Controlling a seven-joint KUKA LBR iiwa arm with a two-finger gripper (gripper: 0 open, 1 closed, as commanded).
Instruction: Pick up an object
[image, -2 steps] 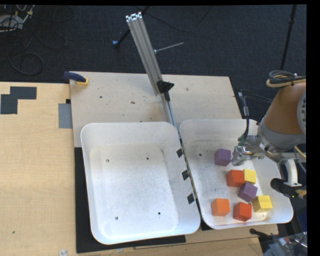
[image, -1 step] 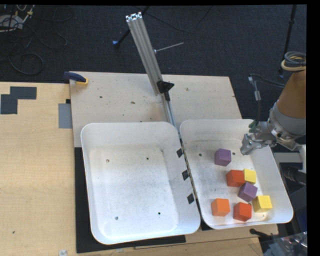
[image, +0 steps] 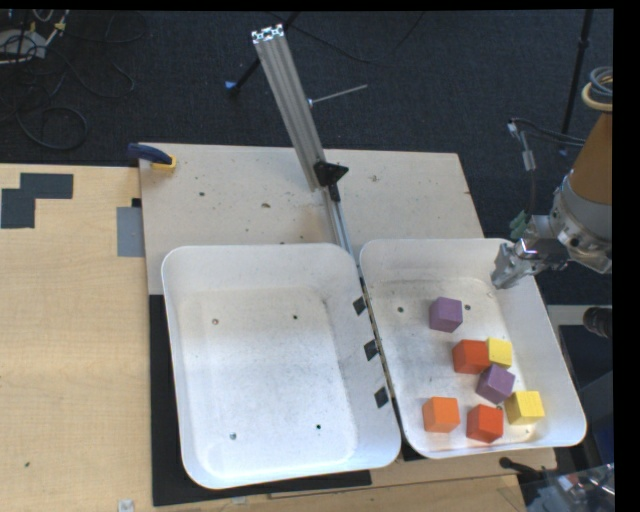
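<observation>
Dark carpet strewn with cables surrounds a pale bench (image: 240, 195) that bears two shallow white bins side by side. All the candidate objects sit in the right bin (image: 400, 400): a purple cube (image: 446, 314), an orange-red cube (image: 469, 356) touching a small yellow cube (image: 500, 351), a second purple cube (image: 495, 382), another yellow cube (image: 525, 405), an orange cube (image: 440, 414) and a red cube (image: 485, 422). The gripper (image: 508, 268) hangs over the bin's upper right rim, holding nothing; whether its pincer is wide or narrow cannot be told at this angle. The step in hand looks like the approach. Doing it well probably means choosing the first purple cube, which stands apart from the others, centring above it and descending straight, rather than diving into the crowded cluster where neighbours could block a finger. That cube lies near the pincer, at about seven o'clock from it; the cluster lies farther off, around six o'clock.
</observation>
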